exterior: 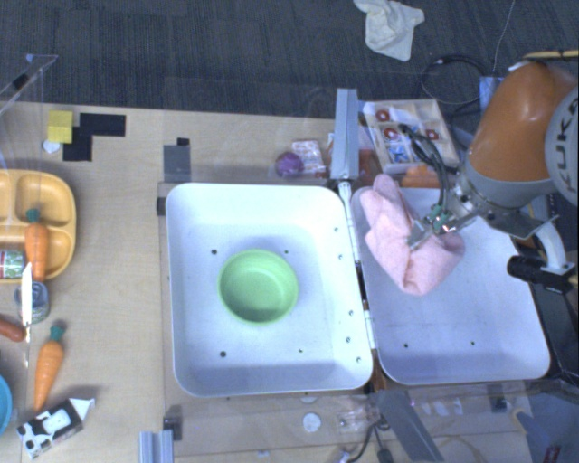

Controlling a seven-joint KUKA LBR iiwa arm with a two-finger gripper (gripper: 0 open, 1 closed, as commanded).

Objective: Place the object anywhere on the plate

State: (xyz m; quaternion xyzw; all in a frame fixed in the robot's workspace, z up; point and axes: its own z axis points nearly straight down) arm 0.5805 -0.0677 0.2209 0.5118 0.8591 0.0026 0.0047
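Our gripper sits on the pink cloth; we cannot tell the jaws' state. We should grip firmly before carrying it left to the green plate.

Partial letters "UK" on the arm.

We see a pale wooden bench; behind it, dark carpet with what seems a crumpled rag.
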